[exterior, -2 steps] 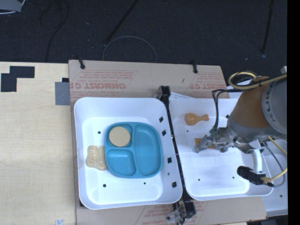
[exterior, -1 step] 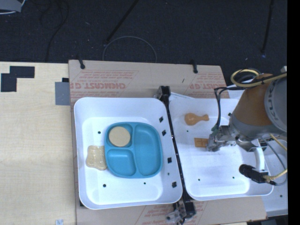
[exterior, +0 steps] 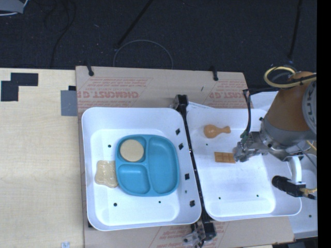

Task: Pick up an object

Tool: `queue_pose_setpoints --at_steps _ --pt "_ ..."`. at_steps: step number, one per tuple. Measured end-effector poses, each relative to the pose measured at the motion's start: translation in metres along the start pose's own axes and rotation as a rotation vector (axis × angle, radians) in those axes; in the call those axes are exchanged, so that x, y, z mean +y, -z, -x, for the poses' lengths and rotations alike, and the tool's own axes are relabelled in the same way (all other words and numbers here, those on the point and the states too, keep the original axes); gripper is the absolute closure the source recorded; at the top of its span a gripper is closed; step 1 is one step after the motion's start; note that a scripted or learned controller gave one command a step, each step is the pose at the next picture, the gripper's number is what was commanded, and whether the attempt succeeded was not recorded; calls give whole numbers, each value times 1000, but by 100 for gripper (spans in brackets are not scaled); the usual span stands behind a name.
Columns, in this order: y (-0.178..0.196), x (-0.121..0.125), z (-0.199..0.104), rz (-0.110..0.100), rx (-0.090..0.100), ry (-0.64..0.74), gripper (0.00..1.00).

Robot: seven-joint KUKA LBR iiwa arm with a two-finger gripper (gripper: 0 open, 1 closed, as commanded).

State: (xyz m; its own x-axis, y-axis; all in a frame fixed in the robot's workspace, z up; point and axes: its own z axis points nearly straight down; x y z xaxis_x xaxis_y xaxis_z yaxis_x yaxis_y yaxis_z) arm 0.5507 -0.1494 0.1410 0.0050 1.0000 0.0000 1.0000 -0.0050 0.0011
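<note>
The gripper (exterior: 242, 154) sits low in the right bin (exterior: 258, 205), just beside the brown waffle piece (exterior: 224, 158); whether it is spread or pinching, I cannot tell. Nothing shows as held. Coming in at the waffle's right edge, it could nudge the flat piece toward the bin's left wall, or close on air.

Cardboard sheet (exterior: 155, 89), upside-down red print, too blurred to read

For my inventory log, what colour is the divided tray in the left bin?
Blue: the divided tray shows best in the camera view.
</note>
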Motion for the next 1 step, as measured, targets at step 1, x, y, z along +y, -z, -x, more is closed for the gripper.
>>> queue_pose_setpoints --at_steps 1 --pt "60 -7 3 2 -1 2 100"
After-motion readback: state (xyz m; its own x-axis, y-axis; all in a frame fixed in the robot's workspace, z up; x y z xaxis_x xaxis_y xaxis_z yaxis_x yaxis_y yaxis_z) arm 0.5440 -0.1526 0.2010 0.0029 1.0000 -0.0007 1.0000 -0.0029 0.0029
